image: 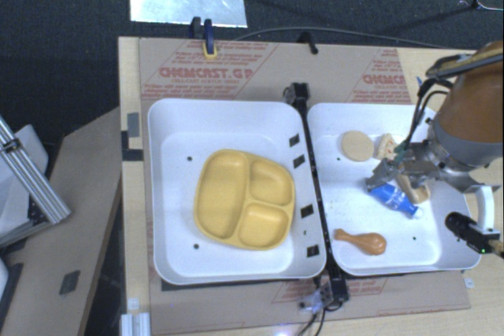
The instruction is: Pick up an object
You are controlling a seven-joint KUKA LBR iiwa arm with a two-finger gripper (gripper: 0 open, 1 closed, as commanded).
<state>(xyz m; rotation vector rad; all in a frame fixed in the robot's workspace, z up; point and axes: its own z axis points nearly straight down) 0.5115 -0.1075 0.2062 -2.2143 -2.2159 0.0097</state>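
My gripper (390, 173) hangs low in the right bin (346, 252), directly over a blue object (395, 200) that pokes out below and to the right of it. A tan round disc (356, 145) lies up-left of the gripper, with a pale beige piece (386, 144) beside it. Near the bin's front edge rests a brown drumstick-shaped object (362, 241). The arm's orange band (472, 94) and grey wrist cover the bin's right part.
The left bin (169, 193) holds a yellow divided plate (244, 199). A black divider with clips (307, 177) runs between the bins. A clamp (207, 35) sits at the bench's back edge, and a metal frame (31, 181) stands at the far left.
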